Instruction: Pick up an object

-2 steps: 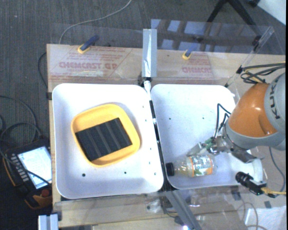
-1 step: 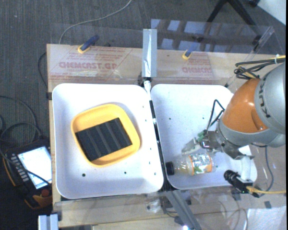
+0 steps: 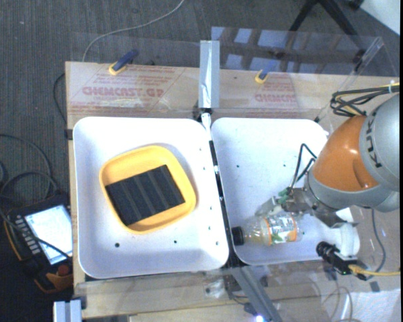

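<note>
Clear plastic, the bottle [image 3: 269,231] lay on its side near the front edge of the right bin [image 3: 255,146], the gripper [image 3: 290,202] just above it, its grip state impossible to tell.

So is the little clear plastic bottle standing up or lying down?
Lying down. The clear plastic bottle rests on its side in the right white bin, black cap pointing left.

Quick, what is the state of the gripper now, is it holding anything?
Gripper: cannot be told; it is low in the right bin, just above the lying bottle.
</note>
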You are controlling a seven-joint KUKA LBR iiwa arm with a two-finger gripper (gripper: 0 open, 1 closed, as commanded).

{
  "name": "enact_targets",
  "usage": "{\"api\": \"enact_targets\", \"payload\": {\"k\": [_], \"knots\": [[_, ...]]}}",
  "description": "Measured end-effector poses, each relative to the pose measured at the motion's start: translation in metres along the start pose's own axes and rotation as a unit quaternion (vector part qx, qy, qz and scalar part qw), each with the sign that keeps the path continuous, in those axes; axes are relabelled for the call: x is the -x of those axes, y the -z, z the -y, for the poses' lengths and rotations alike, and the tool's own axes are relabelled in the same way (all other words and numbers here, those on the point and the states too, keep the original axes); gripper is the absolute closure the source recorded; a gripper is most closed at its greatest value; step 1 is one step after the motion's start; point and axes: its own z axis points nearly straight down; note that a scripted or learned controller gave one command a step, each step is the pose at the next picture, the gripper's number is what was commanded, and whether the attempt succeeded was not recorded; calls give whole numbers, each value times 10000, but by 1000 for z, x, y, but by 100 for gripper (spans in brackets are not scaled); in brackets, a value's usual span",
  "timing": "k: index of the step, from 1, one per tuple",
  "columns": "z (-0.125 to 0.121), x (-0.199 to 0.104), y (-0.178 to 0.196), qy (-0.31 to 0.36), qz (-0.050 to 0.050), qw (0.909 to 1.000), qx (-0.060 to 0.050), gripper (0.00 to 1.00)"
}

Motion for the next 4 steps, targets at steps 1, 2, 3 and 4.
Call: {"api": "enact_targets", "payload": {"k": [1, 2, 3, 4], "knots": [[-4, 4, 12, -14, 57, 10000, 76, 100], [-3, 3, 11, -9, 48, 10000, 52, 0], [1, 0, 1, 260, 46, 9997, 14, 0], [-4, 34, 25, -237, 14, 9997, -64, 0]]}}
